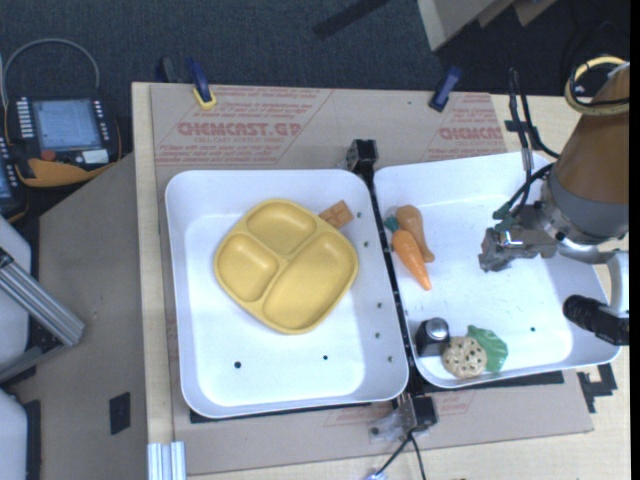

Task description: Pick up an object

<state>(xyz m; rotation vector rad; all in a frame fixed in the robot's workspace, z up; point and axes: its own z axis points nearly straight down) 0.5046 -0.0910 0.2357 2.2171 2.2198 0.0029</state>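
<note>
While the yellow divided plate (287, 265) and a small brown block (337, 213) fill the left bin (190, 298), the right bin (470, 178) holds two carrots (411, 245) beside the shared rim, and a cookie (463, 356) on a green leaf (489, 344) near the front wall. The gripper (497, 251) hovers over bare floor, holding nothing; whether it is open is unclear. The approach step seems in hand; next comes a reach left toward the carrots, with open room between.
</note>
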